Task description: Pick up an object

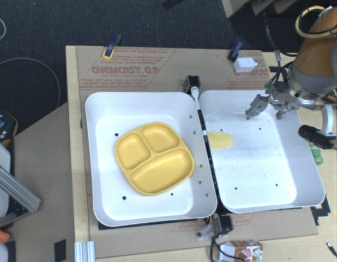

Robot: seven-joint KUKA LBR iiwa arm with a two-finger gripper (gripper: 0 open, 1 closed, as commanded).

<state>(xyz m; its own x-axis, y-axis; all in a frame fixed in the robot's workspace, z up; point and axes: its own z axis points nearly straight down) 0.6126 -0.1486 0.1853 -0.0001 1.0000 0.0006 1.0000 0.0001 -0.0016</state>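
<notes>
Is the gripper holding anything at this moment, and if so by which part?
Nothing is held. The gripper hangs open over the right bin with nothing between its fingers. The small yellow piece lies apart by that bin's left wall; the yellow divided plate sits in the left bin.

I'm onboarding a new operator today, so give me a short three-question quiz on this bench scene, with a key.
1. True or false: the yellow divided plate lies in the right bin.
2. Which object lies in the right bin, near the wall shared with the left bin?
A. small yellow piece
B. red cup
C. blue sponge
3. Fill in: the hand hovers over the right bin's ____ part (far/near).

Key: 1 false; 2 A; 3 far.
</notes>
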